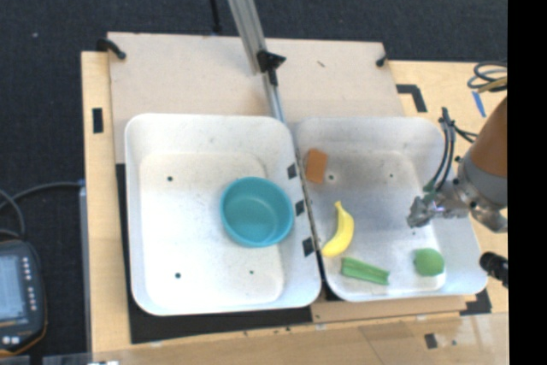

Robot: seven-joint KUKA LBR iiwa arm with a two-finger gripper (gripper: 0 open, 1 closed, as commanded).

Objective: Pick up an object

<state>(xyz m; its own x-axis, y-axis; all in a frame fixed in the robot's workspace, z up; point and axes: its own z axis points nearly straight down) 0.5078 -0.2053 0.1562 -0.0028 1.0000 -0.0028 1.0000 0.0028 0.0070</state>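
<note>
The gripper [420,212] hangs over the right bin [376,132], near its 3 o'clock wall. Finger state: cannot tell. Nothing is seen held. Nearest candidate: green ball [429,261], at 6 o'clock from the gripper. Banana [339,231] lies at 9 o'clock, green pod [365,271] at 7 o'clock. Step in hand, as judged: approach. Next move calls for centring over 1 object, then descent.
</note>
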